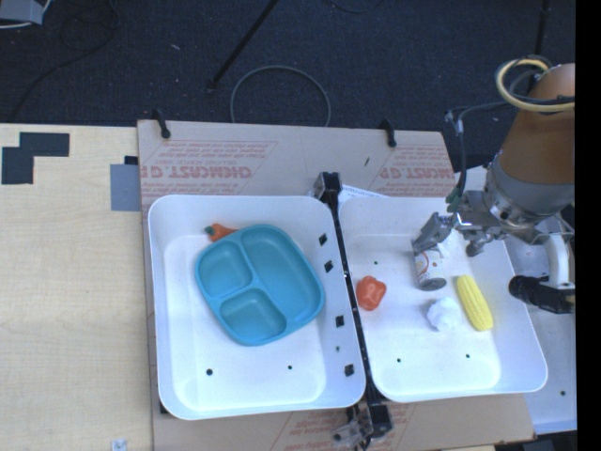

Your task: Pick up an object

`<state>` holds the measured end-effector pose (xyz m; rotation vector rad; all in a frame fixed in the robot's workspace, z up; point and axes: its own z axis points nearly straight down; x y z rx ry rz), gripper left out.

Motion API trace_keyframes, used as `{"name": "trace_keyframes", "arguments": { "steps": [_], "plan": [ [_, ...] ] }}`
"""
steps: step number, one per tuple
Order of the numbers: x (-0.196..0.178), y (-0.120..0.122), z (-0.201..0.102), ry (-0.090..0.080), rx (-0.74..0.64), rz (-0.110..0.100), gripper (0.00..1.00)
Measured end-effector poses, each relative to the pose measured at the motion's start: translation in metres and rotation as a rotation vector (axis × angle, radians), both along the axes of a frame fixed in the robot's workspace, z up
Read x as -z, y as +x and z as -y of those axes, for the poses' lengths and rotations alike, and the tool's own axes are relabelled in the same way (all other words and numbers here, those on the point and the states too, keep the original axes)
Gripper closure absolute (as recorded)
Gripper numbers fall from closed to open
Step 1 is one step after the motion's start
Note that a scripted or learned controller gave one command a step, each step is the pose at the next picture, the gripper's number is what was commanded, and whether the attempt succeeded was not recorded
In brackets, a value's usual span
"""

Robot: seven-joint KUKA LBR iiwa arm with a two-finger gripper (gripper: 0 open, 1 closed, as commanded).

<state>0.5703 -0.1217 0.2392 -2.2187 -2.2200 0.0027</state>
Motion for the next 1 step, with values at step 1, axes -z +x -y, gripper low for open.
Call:
{"name": "trace_keyframes", "arguments": {
  "steps": [1],
  "plan": [
    [0.0556, 0.0073, -0.0074, 0.001, -0.002, -0.005, 0.00]
  ]
}}
